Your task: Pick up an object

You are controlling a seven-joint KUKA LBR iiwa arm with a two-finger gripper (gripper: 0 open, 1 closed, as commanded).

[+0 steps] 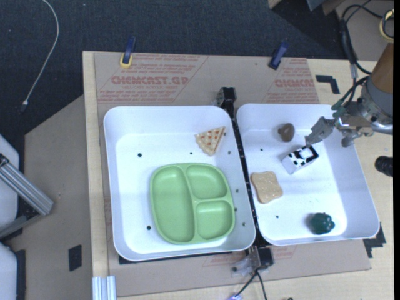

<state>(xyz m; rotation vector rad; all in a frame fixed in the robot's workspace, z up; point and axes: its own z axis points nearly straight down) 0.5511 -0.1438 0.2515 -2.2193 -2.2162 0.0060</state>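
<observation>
In the right bin [356,186] lie a small brown lump [286,131], a black-and-white toy [299,159], a tan slice of bread [267,187] and a dark green round object [322,223]. My gripper [333,134] hangs over the bin's upper right part, just right of and above the black-and-white toy. Its two fingers are spread apart and open, with nothing between them. One fingertip [317,132] points toward the toy without touching it.
The left bin [125,167] holds a light green divided plate [192,202] and a waffle wedge [211,140] near its upper right corner. A black clamp [226,95] sits where the bins meet at the back. Cables hang at the far right.
</observation>
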